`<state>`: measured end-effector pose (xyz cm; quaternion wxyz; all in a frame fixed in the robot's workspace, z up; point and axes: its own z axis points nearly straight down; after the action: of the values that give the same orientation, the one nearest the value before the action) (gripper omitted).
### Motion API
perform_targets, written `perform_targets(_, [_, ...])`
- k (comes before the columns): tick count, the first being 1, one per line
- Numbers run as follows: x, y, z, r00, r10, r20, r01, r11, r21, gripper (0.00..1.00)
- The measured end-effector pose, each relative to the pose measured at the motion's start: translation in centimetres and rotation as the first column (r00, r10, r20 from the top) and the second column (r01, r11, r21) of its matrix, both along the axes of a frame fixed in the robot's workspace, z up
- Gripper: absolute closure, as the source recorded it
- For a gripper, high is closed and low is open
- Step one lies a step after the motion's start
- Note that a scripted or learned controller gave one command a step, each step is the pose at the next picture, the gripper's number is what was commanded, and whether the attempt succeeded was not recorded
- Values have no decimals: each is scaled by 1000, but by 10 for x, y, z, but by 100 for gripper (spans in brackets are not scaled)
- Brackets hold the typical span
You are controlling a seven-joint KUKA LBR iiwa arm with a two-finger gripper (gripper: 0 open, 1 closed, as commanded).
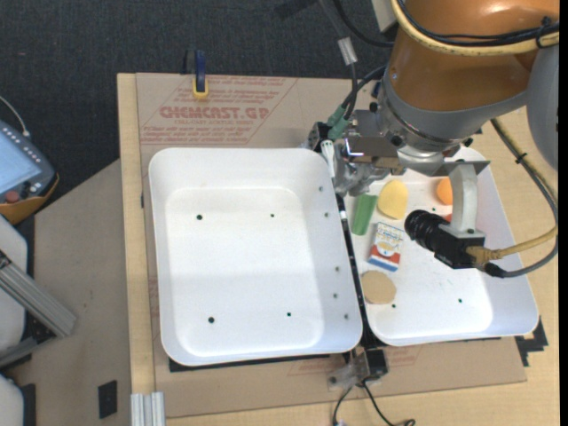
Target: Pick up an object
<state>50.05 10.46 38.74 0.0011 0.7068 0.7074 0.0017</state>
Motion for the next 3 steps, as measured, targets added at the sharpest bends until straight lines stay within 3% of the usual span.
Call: perform_targets(3, [1,1,31,1000,2,5,-2,1000,0,100])
